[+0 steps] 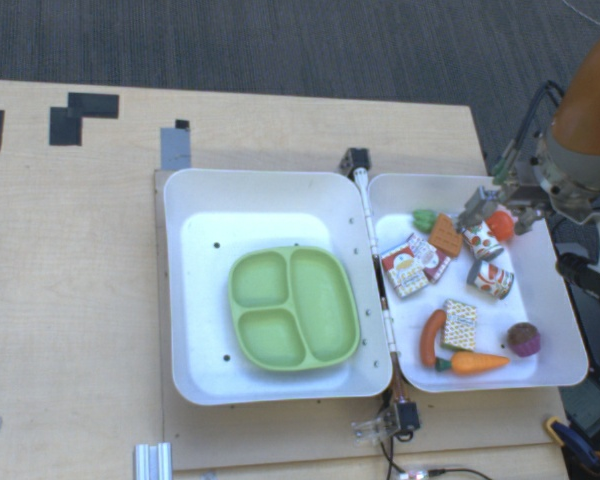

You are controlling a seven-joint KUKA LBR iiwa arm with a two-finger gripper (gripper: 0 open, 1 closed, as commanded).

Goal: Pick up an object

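The right bin (570, 298) holds several toy foods. Among them are a green piece (423, 217), an orange cracker (444, 235), two red-and-white cartons (416, 265), a small can (490, 279), a red sausage (432, 336), a checkered box (460, 324), a carrot (477, 363) and a purple fruit (523, 339). My gripper (492, 208) hangs low over the bin's far right corner. It is just above a red-and-white can (479, 241) and an orange-red piece (502, 226). I see nothing held in it.
The left bin (200, 278) holds a green divided plate (293, 308). A clamp (356, 159) stands at the far end of the rim between the bins. Cables and the arm's grey body (580, 183) crowd the right side.
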